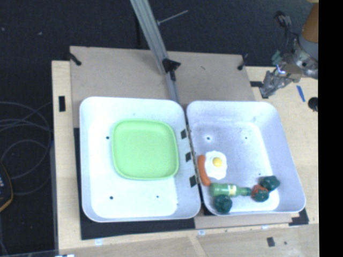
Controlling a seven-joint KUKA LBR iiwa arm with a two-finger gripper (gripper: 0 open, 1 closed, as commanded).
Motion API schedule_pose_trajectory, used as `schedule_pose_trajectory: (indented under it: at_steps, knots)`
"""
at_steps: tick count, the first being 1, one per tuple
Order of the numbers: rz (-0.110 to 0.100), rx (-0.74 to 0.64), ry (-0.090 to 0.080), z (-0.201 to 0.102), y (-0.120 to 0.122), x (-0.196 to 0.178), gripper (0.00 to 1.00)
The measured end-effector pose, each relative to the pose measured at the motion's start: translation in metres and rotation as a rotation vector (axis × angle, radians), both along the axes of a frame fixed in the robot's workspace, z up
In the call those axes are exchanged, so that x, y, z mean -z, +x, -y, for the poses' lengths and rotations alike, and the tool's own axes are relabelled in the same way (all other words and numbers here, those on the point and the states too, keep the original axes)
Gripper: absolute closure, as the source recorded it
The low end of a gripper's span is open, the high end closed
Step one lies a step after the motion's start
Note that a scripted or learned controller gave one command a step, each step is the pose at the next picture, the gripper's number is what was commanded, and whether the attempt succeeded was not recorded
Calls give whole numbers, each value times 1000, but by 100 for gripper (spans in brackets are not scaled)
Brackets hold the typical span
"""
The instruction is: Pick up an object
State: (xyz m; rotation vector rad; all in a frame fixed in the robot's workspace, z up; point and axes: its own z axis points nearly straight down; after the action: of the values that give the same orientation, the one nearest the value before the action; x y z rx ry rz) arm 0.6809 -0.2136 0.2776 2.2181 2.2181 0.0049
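The right bin (268, 127) holds several small toys along its near side. A fried egg (216, 164) lies beside an orange stick (202, 170) at the bin's left wall. In front of them lies a green bottle (228, 189) on its side, with a dark green lump (223, 203) by the near rim. Another dark green piece (269, 183) and a red-orange piece (260, 193) sit to the right. My gripper (269, 84) hangs past the right bin's far right corner, above the bench and well away from the toys, with nothing seen in it.
In the left bin (94, 197) a light green square plate (144, 149) lies flat. A slanted metal pole (153, 36) comes down from the top to the far end of the gap between the bins. Cables lie on the dark floor at the left.
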Motion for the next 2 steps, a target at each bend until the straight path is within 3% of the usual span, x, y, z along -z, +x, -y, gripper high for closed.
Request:
schedule_pose_trajectory:
  at_steps: [2]
  knots:
    - [-4,-4,2,-107,4,7,100]
